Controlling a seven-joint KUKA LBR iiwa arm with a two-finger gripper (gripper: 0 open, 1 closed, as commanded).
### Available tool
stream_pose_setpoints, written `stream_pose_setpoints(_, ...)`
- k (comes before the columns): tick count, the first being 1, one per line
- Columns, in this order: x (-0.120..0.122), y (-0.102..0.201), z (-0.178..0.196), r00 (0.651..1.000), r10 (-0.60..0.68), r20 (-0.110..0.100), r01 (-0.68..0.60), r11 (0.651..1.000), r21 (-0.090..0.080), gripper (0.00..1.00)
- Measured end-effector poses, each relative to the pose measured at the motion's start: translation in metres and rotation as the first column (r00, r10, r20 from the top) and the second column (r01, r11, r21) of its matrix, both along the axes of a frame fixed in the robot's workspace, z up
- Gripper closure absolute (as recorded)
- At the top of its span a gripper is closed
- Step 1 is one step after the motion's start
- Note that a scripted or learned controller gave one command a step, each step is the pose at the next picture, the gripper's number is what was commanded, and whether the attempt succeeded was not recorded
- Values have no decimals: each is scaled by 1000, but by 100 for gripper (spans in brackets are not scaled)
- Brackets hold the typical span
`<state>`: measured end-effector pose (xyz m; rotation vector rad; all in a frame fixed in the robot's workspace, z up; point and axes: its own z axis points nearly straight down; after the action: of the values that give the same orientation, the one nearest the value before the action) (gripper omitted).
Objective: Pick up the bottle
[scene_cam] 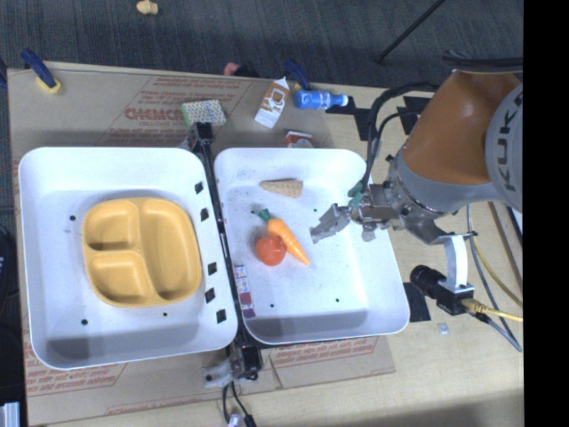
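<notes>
Bottle (318,100): small, blue with a white cap end.
Pose: lying on its side.
Location: bench, beyond the bins.

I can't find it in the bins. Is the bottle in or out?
Out. The blue bottle lies on its side on the cardboard behind the right bin.

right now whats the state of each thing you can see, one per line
gripper: low over the right bin, nothing seen between its fingers
bottle: blue, lying on its side on the bench behind the bins
carrot: lying in the right bin, against the tomato
tomato: in the right bin
cone: lying flat in the right bin
yellow tray: flat in the left bin
carton: tipped over on the bench
</notes>
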<state>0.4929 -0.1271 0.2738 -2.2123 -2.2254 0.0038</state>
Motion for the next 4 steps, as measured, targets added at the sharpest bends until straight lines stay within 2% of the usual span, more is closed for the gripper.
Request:
stream_pose_setpoints(1, 0, 0, 10, 1000, 5, -3, -5, 1000, 0, 100)
stream_pose_setpoints(2, -17, -62, -66, 1000, -20, 0, 20, 1000, -1, 100)
stream_pose_setpoints(3, -17, -74, -61, 971, -239, 2, 239, 971, -1, 100)
stream_pose_setpoints(4, -16, -74, -49, 914, -407, 2, 407, 914, -2, 100)
